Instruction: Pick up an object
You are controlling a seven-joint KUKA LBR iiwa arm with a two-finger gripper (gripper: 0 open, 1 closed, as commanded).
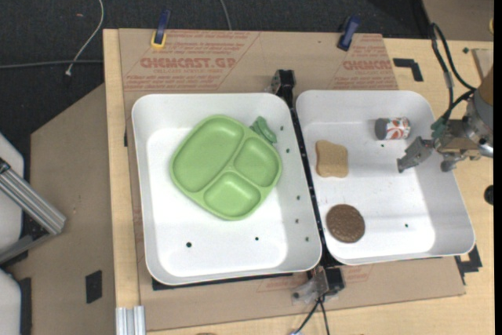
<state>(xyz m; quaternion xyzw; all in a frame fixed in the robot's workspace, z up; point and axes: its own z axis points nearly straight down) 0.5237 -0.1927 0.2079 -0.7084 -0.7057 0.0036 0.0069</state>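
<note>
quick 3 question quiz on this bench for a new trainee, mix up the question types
1. True or false: the green plate lies in the left bin.
2. Multiple choice: which thing in the right bin lies nearest the gripper? A) the can B) the round brown cookie C) the tan sponge
3. Fill in: the right bin holds ___ loose things.

Key: 1 true. 2 A, the can lies just above and left of the gripper in the view. 3 three: can, sponge and cookie.
</note>
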